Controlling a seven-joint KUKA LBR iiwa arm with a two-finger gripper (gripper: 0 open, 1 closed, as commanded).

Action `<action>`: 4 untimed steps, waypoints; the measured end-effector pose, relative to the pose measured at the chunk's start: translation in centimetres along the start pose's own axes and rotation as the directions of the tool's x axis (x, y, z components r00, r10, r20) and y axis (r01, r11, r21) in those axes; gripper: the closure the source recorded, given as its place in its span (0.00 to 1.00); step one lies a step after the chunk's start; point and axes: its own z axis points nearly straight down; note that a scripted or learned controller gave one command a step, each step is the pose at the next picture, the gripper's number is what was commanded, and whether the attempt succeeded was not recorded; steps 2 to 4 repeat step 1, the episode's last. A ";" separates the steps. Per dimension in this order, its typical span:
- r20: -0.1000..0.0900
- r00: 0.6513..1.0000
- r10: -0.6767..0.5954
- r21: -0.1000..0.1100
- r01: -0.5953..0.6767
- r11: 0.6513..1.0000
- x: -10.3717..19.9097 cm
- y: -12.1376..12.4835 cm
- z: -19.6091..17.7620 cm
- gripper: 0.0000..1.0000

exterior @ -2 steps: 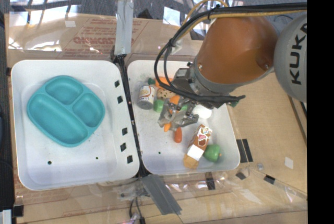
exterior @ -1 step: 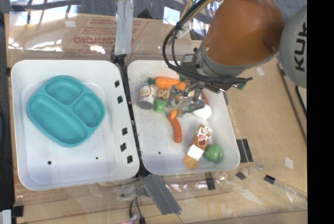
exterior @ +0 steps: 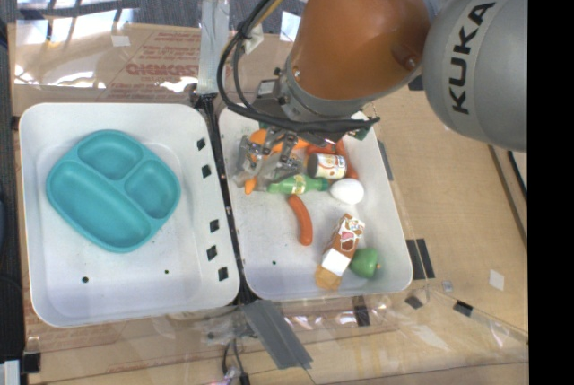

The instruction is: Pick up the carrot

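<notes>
Camera view, jaws [exterior: 273, 154] state unclear, arm [exterior: 359, 42] hiding carrot [exterior: 260, 139], right bin [exterior: 395, 231] cluttered.

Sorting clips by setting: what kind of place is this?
Probably a robotics lab bench: a KUKA arm works over two white bins, one with toy food, the other with a teal divided plate.

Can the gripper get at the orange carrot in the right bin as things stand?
Probably yes: the gripper sits right over the orange carrot in the right white bin, though a green bottle and small can crowd it.
</notes>
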 end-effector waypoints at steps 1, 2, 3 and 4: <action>-0.004 0.995 -0.100 -0.003 0.100 0.995 9.1 3.6 1.3 1.00; -0.004 0.995 -0.100 -0.003 0.100 0.995 9.1 3.6 1.3 1.00; -0.004 0.995 -0.100 -0.003 0.100 0.995 9.1 3.6 1.3 1.00; -0.004 0.995 -0.100 -0.003 0.100 0.995 9.1 3.6 1.3 1.00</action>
